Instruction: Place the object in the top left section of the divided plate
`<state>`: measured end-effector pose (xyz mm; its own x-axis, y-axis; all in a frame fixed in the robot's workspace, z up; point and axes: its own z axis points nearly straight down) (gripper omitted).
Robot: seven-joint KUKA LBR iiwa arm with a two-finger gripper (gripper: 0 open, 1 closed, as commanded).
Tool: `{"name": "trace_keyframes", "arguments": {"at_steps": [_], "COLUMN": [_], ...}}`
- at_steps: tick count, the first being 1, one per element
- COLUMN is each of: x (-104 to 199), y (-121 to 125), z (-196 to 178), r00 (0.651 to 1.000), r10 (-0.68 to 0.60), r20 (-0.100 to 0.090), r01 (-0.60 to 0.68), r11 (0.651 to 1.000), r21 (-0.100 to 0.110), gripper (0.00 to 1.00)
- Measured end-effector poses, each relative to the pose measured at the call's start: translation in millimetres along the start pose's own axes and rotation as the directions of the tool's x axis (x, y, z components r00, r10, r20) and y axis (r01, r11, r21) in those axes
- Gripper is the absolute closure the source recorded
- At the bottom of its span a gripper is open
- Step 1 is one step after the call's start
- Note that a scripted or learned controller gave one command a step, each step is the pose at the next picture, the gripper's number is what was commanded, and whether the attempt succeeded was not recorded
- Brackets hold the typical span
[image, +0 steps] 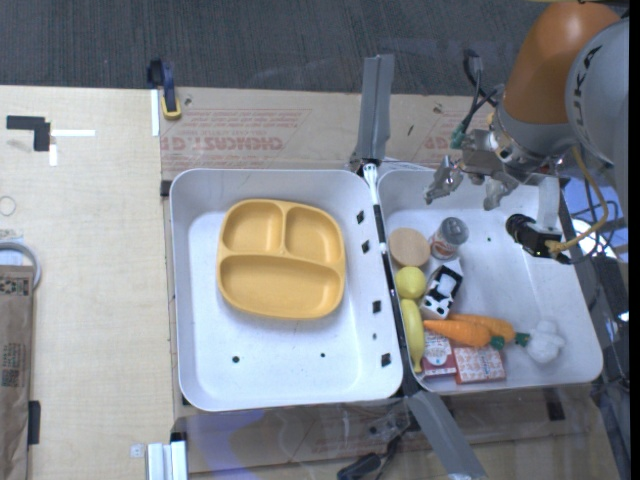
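Note:
A yellow divided plate (282, 284) lies in the left bin (290, 360), with nothing in its top left section (250, 230). My gripper (466, 189) hangs over the back of the right bin (545, 280), open, with nothing between its fingers. Just below it stands a small grey-topped jar (450, 236). Next to the jar are a tan round disc (408, 246), a yellow lemon (410, 282) and a black-and-white toy (441, 290). Further forward lie a banana (411, 330), a carrot (470, 330), a red packet (462, 364) and a white fluffy ball (545, 342).
The divider wall between the bins (381, 268) runs between plate and objects. A grey post (375, 108) rises behind the bins. Black cables (535, 236) hang off the arm over the right bin's back right. Cardboard (260, 128) covers the bench behind.

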<state>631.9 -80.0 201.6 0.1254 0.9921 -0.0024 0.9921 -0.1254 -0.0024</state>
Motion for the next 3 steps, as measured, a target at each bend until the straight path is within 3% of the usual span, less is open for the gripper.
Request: {"name": "trace_keyframes", "arguments": {"at_steps": [1, 2, 3], "x": [64, 137, 203], "y": [-35, 10, 1], "z": [11, -10, 22], "r00": [0.999, 0.978, 0.905], "r10": [0.051, -0.207, -0.425], "r20": [-0.001, 0.000, 0.000], "r01": [-0.051, 0.207, 0.425], "r11": [0.999, 0.978, 0.905], "r21": [0.002, -0.001, 0.000], "gripper": [0.00, 0.00, 0.00]}}
